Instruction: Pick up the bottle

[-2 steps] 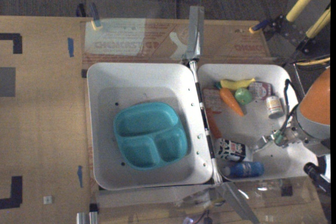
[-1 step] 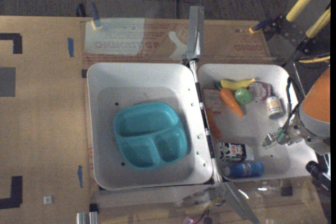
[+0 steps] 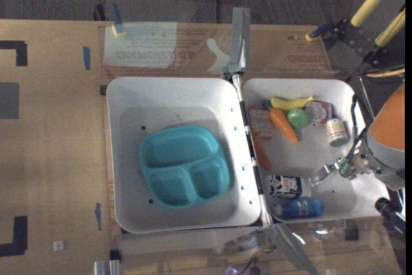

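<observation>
The bottle (image 3: 299,207) is blue with a pale cap end and lies on its side along the front wall of the right bin (image 3: 341,90). My gripper (image 3: 327,172) reaches in from the right, low over the right bin's floor. It hangs a little above and to the right of the bottle, apart from it, and nothing shows in its grasp. The orange band of the arm (image 3: 394,129) sits at the right edge of the camera view.
A small black-and-white carton (image 3: 285,185) lies just behind the bottle. Further back are a carrot (image 3: 283,124), a banana (image 3: 291,102), a green ball (image 3: 297,117), a small can (image 3: 335,131) and a pink packet (image 3: 259,122). The left bin (image 3: 122,100) holds a teal divided plate (image 3: 185,165).
</observation>
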`<state>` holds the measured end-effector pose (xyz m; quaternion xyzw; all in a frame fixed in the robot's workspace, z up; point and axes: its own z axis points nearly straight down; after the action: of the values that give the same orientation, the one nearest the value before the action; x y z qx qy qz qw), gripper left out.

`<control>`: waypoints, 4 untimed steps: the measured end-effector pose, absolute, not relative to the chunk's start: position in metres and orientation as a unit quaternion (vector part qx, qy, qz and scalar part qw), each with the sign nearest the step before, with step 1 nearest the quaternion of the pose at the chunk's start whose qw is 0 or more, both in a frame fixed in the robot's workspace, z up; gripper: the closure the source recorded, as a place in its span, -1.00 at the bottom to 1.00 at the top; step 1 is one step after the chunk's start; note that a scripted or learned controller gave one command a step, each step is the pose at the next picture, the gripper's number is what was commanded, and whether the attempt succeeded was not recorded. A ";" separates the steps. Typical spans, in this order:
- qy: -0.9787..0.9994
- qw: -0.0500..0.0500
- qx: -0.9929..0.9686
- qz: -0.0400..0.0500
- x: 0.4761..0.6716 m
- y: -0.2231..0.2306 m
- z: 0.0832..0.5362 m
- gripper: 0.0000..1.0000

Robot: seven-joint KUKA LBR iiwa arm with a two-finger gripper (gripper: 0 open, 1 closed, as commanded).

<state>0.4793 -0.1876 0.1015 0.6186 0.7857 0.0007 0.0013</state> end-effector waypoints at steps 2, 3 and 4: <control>0.910 0.004 0.415 0.000 0.597 -0.221 0.164 -1.00; 0.927 0.004 0.376 0.006 0.548 -0.193 0.089 -1.00; 0.898 0.001 0.440 0.001 0.520 -0.183 0.100 -1.00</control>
<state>0.5200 -0.1834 0.1005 0.4398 0.8981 0.0007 0.0007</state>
